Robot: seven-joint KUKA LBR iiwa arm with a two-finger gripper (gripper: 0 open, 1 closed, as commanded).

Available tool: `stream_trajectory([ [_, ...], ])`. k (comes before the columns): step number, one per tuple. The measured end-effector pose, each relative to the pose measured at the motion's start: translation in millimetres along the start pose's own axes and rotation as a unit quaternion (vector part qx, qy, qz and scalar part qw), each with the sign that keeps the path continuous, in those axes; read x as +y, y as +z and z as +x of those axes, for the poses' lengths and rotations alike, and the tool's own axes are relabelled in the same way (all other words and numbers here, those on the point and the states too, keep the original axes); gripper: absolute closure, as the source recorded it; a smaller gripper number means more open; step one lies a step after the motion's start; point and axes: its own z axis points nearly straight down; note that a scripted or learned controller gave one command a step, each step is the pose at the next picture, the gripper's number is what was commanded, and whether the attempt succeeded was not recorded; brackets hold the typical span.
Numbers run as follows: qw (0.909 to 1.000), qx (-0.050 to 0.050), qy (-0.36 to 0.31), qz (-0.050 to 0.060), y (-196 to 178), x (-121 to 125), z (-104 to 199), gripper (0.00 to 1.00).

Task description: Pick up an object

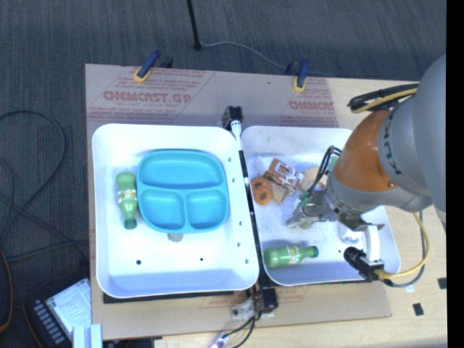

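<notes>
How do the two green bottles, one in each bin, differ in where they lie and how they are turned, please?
The left-bin bottle lies beside the blue tray, along the bin's left wall; the right-bin bottle lies near that bin's front edge. The left-bin bottle's length runs front to back, the right-bin bottle's left to right. Both are green, labelled and lying flat.

Arm (391,158) reaching in from right, tool (308,212) lowered, pointing left.
</notes>
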Motion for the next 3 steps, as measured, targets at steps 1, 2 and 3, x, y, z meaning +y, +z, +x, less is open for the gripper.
stream_trajectory([
  [1,1.0000,-0.002,0.000,-0.002,0,51,-13,1.00],
  [2,1.0000,-0.002,0.000,-0.001,-98,140,31,1.00],
  [3,1.0000,-0.002,0.000,0.000,-97,139,31,0.00],
])
